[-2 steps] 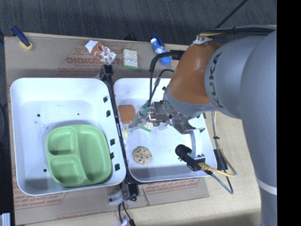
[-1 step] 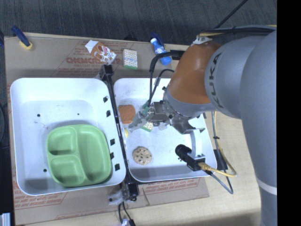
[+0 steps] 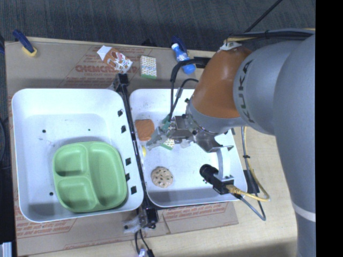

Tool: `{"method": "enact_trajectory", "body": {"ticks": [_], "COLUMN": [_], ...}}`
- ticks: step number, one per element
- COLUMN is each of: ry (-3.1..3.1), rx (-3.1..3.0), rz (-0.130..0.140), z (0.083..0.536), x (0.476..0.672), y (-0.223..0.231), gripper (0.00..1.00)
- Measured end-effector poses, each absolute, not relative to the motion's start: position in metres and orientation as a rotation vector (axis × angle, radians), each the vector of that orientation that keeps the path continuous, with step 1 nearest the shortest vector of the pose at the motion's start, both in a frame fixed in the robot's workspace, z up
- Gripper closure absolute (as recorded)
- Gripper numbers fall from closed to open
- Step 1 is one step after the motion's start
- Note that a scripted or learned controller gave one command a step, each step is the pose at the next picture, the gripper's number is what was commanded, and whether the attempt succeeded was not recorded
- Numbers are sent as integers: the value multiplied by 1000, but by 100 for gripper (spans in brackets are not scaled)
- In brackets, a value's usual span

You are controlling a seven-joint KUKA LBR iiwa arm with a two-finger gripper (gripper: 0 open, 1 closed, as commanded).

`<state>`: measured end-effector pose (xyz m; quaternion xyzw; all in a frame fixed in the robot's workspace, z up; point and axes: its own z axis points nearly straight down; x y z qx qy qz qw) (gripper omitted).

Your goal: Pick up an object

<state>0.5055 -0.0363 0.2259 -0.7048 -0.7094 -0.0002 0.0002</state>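
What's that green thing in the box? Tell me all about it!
It is a green tray, the kind used for food, and it looks like plastic. It has rounded corners and three sunken compartments: one long one on its right side and two smaller ones on its left. It lies flat, right side up and slightly turned, on the floor of the left white bin, toward the near right corner. Nothing lies in it.
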Motion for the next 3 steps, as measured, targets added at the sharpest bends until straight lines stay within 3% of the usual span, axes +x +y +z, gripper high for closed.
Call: {"method": "enact_trajectory", "body": {"ticks": [3], "ry": [-2228], "rx": [-2214], "rz": [-1], "z": [226], "x": [505], "y": [-36], "gripper": [0]}}
